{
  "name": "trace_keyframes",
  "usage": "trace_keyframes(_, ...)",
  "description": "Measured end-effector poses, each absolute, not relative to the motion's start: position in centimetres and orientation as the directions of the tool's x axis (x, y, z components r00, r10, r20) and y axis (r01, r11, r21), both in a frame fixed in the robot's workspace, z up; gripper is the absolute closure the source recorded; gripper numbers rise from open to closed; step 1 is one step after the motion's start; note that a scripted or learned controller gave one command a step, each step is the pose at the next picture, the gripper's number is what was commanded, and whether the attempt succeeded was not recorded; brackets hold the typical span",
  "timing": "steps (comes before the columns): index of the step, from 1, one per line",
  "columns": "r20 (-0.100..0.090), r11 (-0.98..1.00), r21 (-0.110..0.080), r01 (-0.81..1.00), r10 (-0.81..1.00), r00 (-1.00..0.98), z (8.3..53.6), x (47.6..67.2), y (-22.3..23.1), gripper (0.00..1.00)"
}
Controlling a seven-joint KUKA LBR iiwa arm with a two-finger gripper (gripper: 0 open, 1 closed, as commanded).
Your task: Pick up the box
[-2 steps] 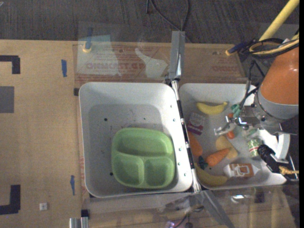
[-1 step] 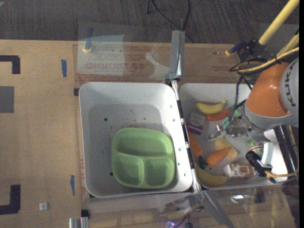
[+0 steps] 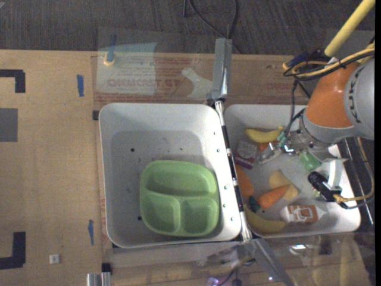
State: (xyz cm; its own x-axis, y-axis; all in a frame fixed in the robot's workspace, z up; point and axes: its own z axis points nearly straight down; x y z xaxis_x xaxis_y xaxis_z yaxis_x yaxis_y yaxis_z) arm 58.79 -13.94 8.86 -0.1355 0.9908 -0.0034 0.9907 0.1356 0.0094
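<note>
Bins [image 3: 161, 115] of shallow white plastic are sitting side by side on the bench, and the arm [image 3: 336, 106] is reaching in from the right over the far right corner of the right bin [image 3: 351, 222]. Its gripper [image 3: 278, 148] is hanging low over that bin's far half, just beside a yellow banana [image 3: 262, 134] that is lying near the far wall. Whether the gripper is spread or pressed together is not showing at this angle, and nothing is visibly pinched in it.

The box [image 3: 245, 154], small, with white and purple sides, is resting on the floor of the right bin close to its left wall, just left of the gripper and apart from it. An orange piece [image 3: 243, 182] is lying along the same wall nearer the front. A carrot [image 3: 274, 196] and a pale yellow piece [image 3: 284, 182] are lying touching each other towards the middle, a second banana [image 3: 265, 223] is curving along the near edge, and an orange-and-white carton [image 3: 300, 213] is lying just beside it towards the near right corner. A green object [image 3: 309, 159] is sitting under the wrist.

A green divided plate [image 3: 178, 198] is occupying the near half of the left bin.
</note>
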Motion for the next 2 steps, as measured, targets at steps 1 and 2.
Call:
trace_keyframes(1, -0.008, 0.131, 0.016, 0.991, 0.991, -0.131, 10.0, 58.9, -14.3, 1.00)
trace_keyframes(2, -0.009, 0.127, 0.020, 0.992, 0.992, -0.127, 11.1, 59.0, -14.5, 1.00)
